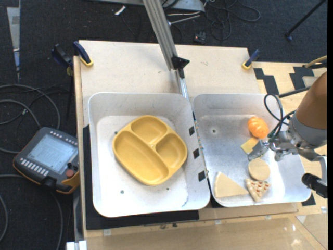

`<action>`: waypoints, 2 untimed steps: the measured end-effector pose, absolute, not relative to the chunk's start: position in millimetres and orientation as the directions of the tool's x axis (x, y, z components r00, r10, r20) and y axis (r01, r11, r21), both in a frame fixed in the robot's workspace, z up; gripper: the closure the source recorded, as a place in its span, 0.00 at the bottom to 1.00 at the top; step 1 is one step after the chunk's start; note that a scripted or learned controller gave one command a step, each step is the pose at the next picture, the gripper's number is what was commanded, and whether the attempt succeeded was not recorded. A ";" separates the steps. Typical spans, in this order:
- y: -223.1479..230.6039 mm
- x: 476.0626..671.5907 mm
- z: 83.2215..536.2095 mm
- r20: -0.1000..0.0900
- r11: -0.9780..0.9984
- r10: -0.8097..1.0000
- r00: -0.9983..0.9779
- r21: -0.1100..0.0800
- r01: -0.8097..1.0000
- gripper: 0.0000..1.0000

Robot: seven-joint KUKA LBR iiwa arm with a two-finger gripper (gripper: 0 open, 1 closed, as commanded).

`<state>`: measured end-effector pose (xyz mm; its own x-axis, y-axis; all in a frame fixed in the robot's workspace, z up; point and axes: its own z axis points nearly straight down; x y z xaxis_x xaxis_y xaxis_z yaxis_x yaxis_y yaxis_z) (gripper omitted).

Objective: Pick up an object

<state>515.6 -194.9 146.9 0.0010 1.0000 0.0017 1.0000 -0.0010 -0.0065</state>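
gripper point(266, 146) low in right bin point(218, 124), can't tell its state; reach step, nothing held. yellow block point(249, 145) touching its left, orange point(257, 125) just behind. next: centre, clamp, lift

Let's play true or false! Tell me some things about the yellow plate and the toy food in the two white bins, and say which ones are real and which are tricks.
1. The yellow plate lies in the left bin. True.
2. The yellow plate has three sections. True.
3. The orange fruit sits on the yellow plate. False: it lies in the right bin, near the gripper.
4. The pizza slice lies in the left bin. False: it lies in the right bin, near the front edge.
5. The round cracker lies between the orange fruit and the pizza slice. True.
6. The pale wedge lies in the far corner of the right bin. False: it lies near the front edge, left of the pizza slice.
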 end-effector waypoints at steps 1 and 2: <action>-194.6 516.2 95.6 -0.001 -0.001 1.000 0.001 0.001 1.000 0.00; -194.5 516.7 107.1 -0.001 0.000 1.000 0.000 0.002 1.000 1.00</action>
<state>516.7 -194.5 107.1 0.0004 1.0000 -0.0006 1.0000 -0.0004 0.0024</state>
